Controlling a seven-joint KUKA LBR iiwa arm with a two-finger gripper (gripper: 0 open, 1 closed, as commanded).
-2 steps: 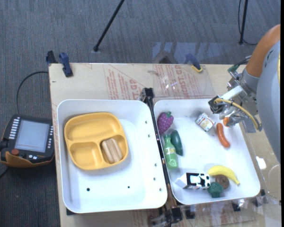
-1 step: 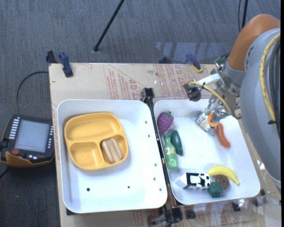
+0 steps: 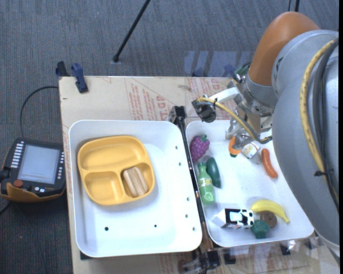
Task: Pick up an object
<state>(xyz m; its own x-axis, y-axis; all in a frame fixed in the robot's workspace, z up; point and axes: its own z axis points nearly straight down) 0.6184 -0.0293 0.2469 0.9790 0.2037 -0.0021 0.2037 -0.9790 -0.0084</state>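
We see grey pincer (image 3: 247, 143) low in rt white bin (image 3: 240, 240), open/shut unclear, orange plastic carrot (image 3: 234, 145) just beside, red sausage (image 3: 269, 163) near.

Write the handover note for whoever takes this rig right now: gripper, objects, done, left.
Gripper: low over the right bin, at its far end, beside a small orange and white piece. No object is seen held.
Right bin: grapes, green bottle, dark green vegetable, sausage, banana, milk carton, broccoli.
Left bin: yellow divided plate with a hot dog bun in one compartment.
Done: nothing lifted.
Left: grasp one object and raise it.
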